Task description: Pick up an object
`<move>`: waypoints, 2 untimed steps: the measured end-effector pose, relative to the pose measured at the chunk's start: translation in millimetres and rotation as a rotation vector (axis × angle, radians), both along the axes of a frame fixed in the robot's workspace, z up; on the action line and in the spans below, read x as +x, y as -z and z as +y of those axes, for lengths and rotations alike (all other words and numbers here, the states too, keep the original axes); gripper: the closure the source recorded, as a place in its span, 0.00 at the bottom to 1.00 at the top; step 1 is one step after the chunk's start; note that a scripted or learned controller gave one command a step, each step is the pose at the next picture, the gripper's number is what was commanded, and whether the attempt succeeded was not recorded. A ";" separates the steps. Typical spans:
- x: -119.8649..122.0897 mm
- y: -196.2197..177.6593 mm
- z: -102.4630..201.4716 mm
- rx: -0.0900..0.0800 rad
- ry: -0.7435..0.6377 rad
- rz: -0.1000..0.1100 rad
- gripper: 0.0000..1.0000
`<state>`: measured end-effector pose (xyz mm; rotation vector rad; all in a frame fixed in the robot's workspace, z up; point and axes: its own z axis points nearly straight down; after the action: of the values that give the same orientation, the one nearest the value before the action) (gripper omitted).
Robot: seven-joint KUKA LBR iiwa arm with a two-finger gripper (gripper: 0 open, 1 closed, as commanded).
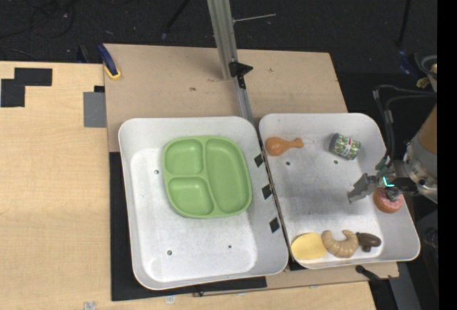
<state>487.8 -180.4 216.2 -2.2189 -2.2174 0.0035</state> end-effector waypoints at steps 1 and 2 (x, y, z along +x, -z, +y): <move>0.4 -0.6 -0.1 0.000 0.000 -0.001 0.00; -1.6 43.3 -2.2 0.001 0.000 0.003 0.00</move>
<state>486.2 -182.6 172.9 -2.2168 -2.2157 0.0054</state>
